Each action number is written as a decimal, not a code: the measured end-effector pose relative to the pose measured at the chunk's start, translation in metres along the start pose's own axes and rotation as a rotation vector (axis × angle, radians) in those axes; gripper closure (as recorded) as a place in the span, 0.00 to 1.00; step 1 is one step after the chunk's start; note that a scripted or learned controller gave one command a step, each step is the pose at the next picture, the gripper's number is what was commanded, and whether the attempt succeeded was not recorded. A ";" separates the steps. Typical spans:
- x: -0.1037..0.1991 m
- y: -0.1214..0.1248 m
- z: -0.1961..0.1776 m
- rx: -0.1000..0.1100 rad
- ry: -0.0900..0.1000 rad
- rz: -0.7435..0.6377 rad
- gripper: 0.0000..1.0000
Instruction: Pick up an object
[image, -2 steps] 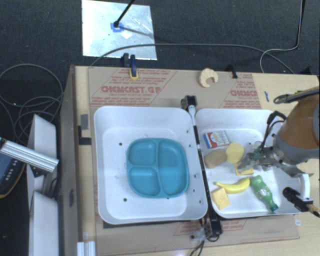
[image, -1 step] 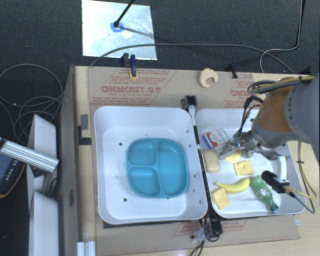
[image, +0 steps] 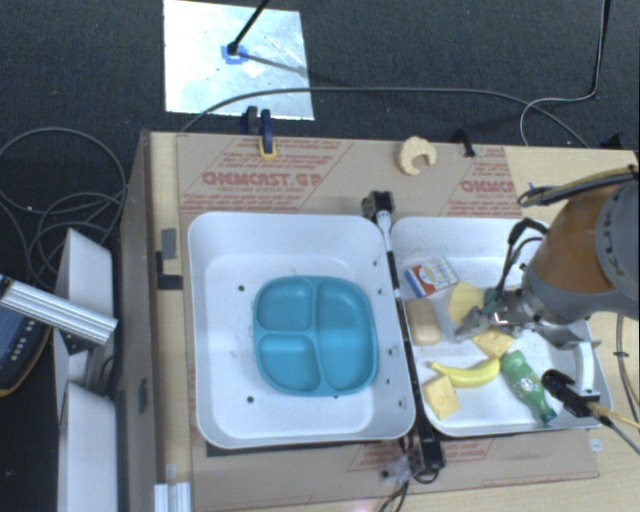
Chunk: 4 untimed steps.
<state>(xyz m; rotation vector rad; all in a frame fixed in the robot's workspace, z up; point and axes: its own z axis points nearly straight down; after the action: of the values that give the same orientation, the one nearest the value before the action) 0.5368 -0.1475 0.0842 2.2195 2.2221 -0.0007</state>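
Note:
The right bin (image: 470, 232) holds several small objects. Among them are a white carton with red and blue print (image: 431, 275), a yellow wedge (image: 463, 298), a tan block (image: 425, 323), a banana (image: 466, 373), a pale yellow chunk (image: 441, 398) and a green bottle (image: 527, 384). My gripper (image: 481, 319) hangs low over the middle of this bin, between the yellow wedge and another yellow piece (image: 492, 344) just below it. The grey arm with its orange band (image: 575, 238) reaches in from the right and hides the bin's right part.
The left bin (image: 225, 250) holds a blue divided plate (image: 315, 335). A black divider strip (image: 398, 300) runs between the bins. A tan croissant-shaped toy (image: 417, 154) and a blue-and-yellow clamp (image: 263, 130) lie on the cardboard behind the bins.

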 end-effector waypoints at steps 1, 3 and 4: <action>0.000 0.001 -0.011 -0.002 0.000 -0.001 1.00; -0.010 -0.050 0.000 0.000 0.001 0.000 0.00; -0.010 -0.049 -0.011 -0.004 0.001 -0.002 1.00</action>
<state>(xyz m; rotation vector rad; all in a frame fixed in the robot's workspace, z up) 0.4881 -0.1571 0.0953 2.2161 2.2226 0.0046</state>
